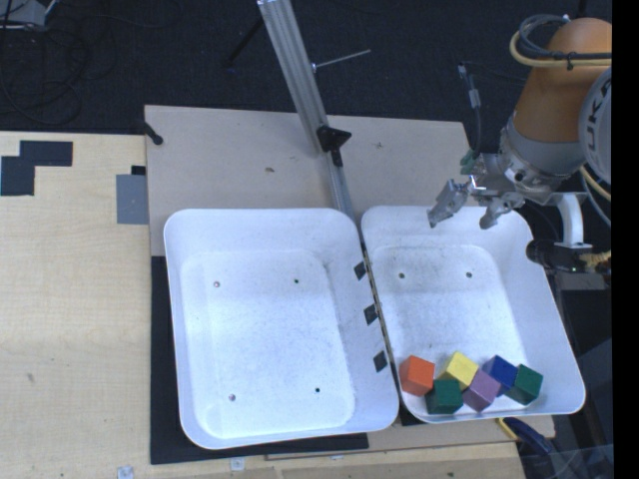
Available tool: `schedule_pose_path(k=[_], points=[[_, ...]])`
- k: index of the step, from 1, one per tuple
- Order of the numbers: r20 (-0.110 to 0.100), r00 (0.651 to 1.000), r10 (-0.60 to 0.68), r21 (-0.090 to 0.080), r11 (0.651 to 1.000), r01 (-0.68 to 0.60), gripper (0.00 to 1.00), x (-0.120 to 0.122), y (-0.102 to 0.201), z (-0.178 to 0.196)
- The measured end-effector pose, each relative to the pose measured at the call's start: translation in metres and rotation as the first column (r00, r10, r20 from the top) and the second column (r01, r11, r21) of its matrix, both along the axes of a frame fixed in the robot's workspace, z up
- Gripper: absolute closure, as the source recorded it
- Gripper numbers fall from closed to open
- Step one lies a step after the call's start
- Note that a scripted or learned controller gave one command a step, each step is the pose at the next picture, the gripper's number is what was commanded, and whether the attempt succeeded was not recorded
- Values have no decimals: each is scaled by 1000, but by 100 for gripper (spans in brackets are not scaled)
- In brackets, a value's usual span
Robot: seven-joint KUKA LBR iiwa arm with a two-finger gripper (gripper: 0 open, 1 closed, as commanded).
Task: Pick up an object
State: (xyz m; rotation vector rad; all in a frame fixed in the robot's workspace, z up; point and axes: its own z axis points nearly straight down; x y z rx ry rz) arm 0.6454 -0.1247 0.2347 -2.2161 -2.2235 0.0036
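Observation:
Several small blocks lie clustered along the near edge of the right bin (544, 297): an orange block (417, 374), a yellow block (462, 368), a purple block (483, 388), a blue block (500, 371) and two green blocks (445, 396) (525, 383). My gripper (467, 211) hangs over the far rim of the right bin, well away from the blocks. Its two fingers are spread apart, open, with nothing between them.
The left bin (190, 267) sits beside the right one, joined by black clips (370, 313). A slanted aluminium post (300, 78) rises behind the bins. Light wooden bench surface lies to the left.

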Motion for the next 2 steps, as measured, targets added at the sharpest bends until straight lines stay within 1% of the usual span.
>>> schedule_pose_path(k=[2], points=[[0, 1000, 1, 0, 1000, -1, 0, 0, 0, 0]])
